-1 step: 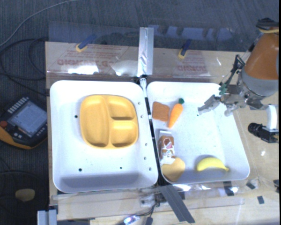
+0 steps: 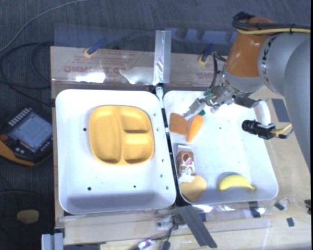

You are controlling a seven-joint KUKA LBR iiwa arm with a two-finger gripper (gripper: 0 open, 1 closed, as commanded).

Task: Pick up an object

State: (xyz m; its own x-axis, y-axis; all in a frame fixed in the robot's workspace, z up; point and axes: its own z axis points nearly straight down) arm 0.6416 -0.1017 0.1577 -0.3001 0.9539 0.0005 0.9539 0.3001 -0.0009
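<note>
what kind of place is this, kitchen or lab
Most likely a robot lab grasping bench, not a kitchen: a grey arm reaches over two white bins, a handheld control pendant lies on the carpet, and the banana looks like a toy.

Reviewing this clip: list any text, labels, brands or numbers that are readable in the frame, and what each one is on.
No text reads clearly.
Red print on the clear sheet behind the bins: too blurred to read.
The packet in the right bin: printed wrapper, too small to read.
The handheld pendant on the floor at left: lit screen, nothing legible.
The yellow tray, carrot and banana: no markings seen.
</note>
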